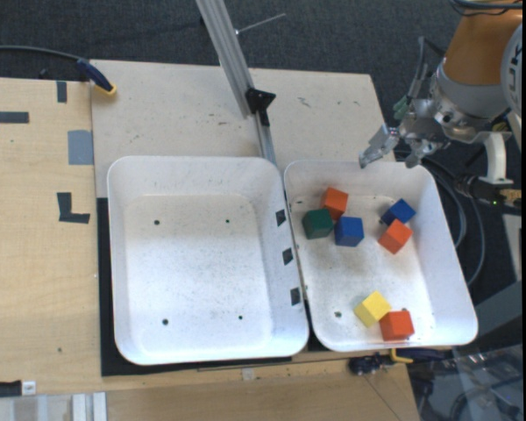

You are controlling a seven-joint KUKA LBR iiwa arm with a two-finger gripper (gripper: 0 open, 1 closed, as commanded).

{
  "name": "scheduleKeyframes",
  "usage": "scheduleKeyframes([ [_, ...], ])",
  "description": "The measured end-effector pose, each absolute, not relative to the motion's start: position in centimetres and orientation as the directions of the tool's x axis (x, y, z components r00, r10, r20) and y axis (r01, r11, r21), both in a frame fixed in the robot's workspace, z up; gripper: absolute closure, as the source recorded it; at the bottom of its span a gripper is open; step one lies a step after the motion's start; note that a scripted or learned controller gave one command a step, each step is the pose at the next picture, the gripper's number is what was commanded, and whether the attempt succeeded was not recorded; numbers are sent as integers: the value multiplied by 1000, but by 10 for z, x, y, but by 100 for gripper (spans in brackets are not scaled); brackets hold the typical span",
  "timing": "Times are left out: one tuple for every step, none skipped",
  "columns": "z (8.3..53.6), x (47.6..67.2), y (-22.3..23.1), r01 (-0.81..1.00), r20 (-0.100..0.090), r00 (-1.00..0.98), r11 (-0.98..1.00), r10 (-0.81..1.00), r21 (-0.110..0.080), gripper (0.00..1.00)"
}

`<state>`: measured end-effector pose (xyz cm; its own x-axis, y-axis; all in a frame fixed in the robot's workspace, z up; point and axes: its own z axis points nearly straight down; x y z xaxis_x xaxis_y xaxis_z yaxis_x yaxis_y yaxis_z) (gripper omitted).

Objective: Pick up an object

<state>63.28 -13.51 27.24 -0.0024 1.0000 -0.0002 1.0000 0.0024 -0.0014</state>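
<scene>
A grey robot gripper (pixel 394 147) hovered over the right bin's (pixel 447 261) far rim, jaws parted and empty. Coloured blocks lay below: an orange cube (pixel 335 201) touched a green cube (pixel 316 224) and blue cube (pixel 349 231). Such crowding could spoil a grasp.

Two white bins (pixel 202 169), smooth plastic, the left one's floor speckled dark. Bench top (pixel 35 235) pale wood-grain, matt. Slanting rail (pixel 228 46) brushed metal.

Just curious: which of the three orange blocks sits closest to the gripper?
The orange block beside the upper blue block, nearest the gripper; the others sit by the green and yellow blocks.
</scene>
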Motion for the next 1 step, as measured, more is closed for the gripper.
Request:
scheduleKeyframes([
  [272, 633, -135, 1000, -1, -3, 3, 1000, -1, 0],
])
